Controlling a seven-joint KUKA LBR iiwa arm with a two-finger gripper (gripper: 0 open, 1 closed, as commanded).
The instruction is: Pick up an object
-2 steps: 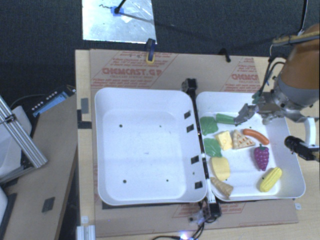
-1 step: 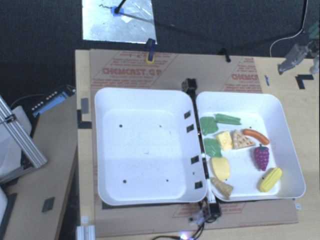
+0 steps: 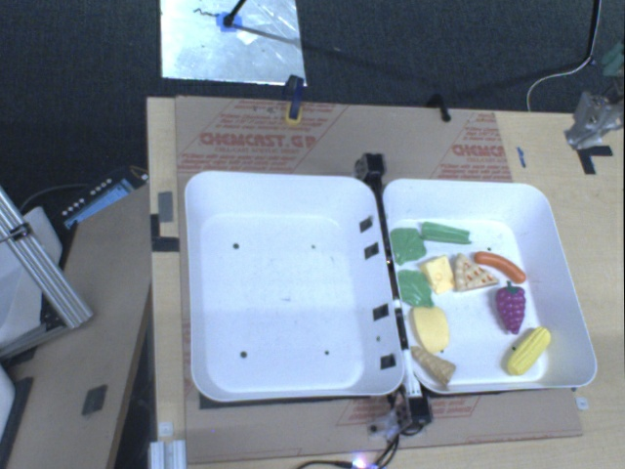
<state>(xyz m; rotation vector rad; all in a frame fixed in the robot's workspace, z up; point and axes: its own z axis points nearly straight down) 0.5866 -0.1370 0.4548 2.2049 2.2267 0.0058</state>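
Observation:
The right bin [image 3: 543, 225] holds several toy foods. A green bean pod [image 3: 445, 233] lies near the back, with a green leaf piece [image 3: 406, 245] beside it and another green piece [image 3: 414, 287] lower down. A yellow cheese wedge [image 3: 438, 274], a pizza-like slice [image 3: 474, 276] and an orange sausage [image 3: 499, 266] sit mid-bin. Purple grapes [image 3: 511, 306], a yellow corn cob [image 3: 527, 350], a pale yellow lemon-like piece [image 3: 431, 329] and a tan cone-like piece [image 3: 434, 365] lie toward the front.
The left bin [image 3: 283, 291] sits beside the right one, joined by a black clip strip [image 3: 383, 272]. Both rest on a cardboard sheet [image 3: 322, 130]. A metal frame [image 3: 39, 272] stands at the left, and cables run at the top right.

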